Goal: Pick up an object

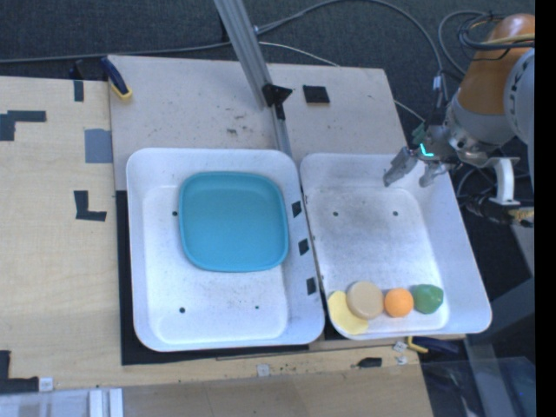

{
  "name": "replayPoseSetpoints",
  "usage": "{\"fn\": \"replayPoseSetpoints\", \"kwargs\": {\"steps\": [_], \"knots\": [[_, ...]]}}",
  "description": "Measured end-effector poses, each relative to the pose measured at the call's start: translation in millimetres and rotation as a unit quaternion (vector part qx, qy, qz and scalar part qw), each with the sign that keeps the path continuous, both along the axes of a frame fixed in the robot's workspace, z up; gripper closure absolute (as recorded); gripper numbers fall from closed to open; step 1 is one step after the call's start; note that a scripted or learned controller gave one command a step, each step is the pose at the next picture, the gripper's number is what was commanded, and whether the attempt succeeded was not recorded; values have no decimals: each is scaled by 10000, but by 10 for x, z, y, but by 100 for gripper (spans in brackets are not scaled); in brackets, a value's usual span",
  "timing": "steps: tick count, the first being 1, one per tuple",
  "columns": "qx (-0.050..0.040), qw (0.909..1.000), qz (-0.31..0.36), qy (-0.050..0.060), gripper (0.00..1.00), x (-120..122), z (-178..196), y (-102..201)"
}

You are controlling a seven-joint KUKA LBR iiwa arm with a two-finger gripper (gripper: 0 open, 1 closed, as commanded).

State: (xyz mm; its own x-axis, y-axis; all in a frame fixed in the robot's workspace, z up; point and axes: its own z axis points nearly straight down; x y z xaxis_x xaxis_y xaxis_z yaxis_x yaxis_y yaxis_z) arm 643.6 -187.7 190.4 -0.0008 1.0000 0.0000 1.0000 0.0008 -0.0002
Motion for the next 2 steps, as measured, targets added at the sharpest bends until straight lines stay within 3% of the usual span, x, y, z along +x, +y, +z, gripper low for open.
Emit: {"fn": "replayPoseSetpoints", "kwargs": {"steps": [1,2], "knots": [[0,10000,0,1,0,0,-1,0],[5,10000,1,25,0,-71,-606,48]]}}
